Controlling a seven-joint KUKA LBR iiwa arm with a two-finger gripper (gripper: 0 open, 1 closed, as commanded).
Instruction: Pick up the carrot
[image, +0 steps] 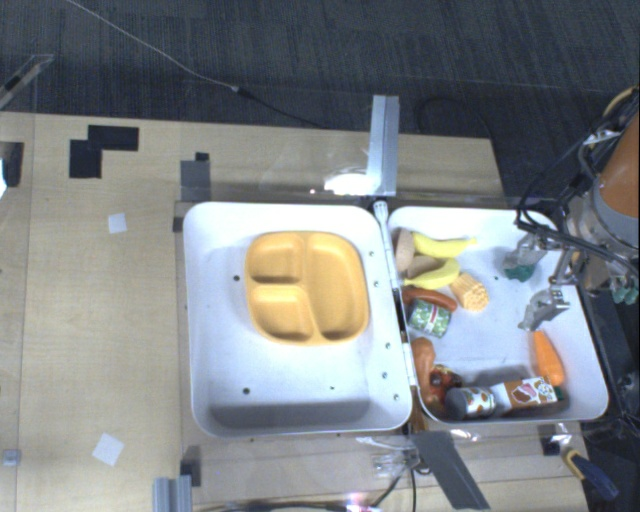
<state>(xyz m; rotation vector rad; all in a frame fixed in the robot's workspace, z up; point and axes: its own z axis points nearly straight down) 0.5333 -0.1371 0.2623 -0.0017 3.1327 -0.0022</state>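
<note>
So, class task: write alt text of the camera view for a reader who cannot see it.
A robot arm's claw hangs over the right white bin, just above an orange carrot near the bin's right wall. Bananas, corn and bottles lie along that bin's left and front edges. The left white bin holds a yellow divided tray.

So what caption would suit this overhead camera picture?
Robot tool poised above the carrot in the right bin of toy food; yellow tray in left.
</note>
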